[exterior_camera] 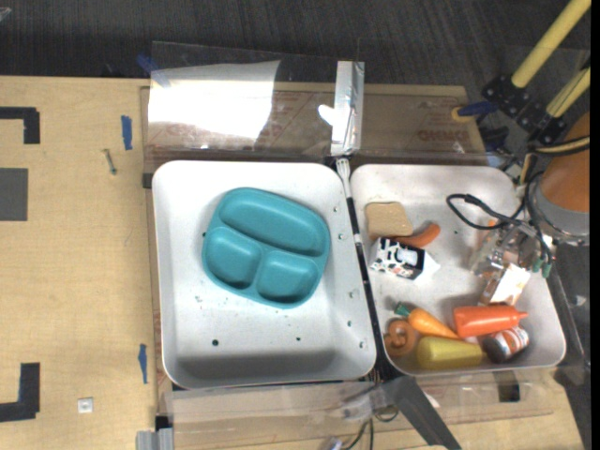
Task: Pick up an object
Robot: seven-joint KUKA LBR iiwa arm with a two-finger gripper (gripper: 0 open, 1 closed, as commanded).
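The right bin (441, 173) holds several objects: a tan block (388, 218), a small orange piece (424, 235), a black-and-white item (397, 259), a carrot (429, 322), an olive-yellow bottle (448, 352), an orange-red bottle (487, 320) and a dark round can (506, 343). My gripper (500, 262) hangs low in this bin near its right side, just above the orange-red bottle. A white tag (511, 286) lies at its tip. The arm's orange band (572, 186) sits above it at the right edge.
The left bin (178, 279) holds a teal divided plate (265, 245). A black cable (473, 206) loops over the right bin's far corner. Yellow poles (553, 31) stand at the top right. A clear panel (244, 106) stands behind the bins.
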